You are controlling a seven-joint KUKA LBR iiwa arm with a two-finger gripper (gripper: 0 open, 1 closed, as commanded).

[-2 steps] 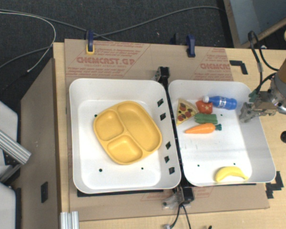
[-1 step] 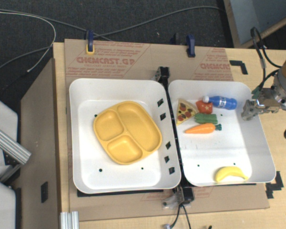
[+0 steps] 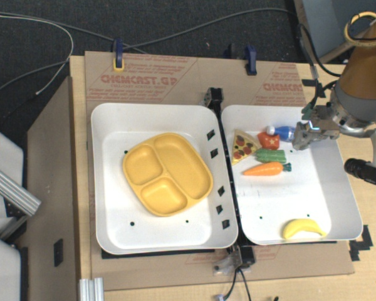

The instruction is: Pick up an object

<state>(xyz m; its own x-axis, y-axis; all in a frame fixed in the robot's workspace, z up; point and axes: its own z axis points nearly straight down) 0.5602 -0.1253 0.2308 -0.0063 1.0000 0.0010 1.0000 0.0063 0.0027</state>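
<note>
Nearest to me lies the banana (image 3: pixel 304 229), alone in the front corner of the right bin (image 3: pixel 338 193). It has free floor on every side, so I judge it would be an easy thing to take, but the arm is not near it.

Farther in, the left bin (image 3: pixel 106 168) holds the yellow tray (image 3: pixel 168 173), turned at a slant with its three hollows facing up. Nothing lies in them. It seems to be there as a place for food, not as something to lift.

Past the banana, in the right bin, the carrot (image 3: pixel 263 169) lies flat with its green end toward the arm. Just behind it are the pizza slice (image 3: pixel 244 147), close to the wall between the bins, the tomato (image 3: pixel 269 140), and a small blue and white bottle (image 3: pixel 281 132). These four are crowded together, some touching, which I think makes a clean grip harder.

At the far right the gripper (image 3: pixel 302 138) hangs low over the right bin, just beside the bottle and the tomato. If it is spread or closed I cannot tell from here, and I see nothing held. From its place I judge that one of those two is the aim.

Behind all, two clamps (image 3: pixel 119 55) hold the cardboard (image 3: pixel 175 80) to the bench, so the bins do not slide.
</note>
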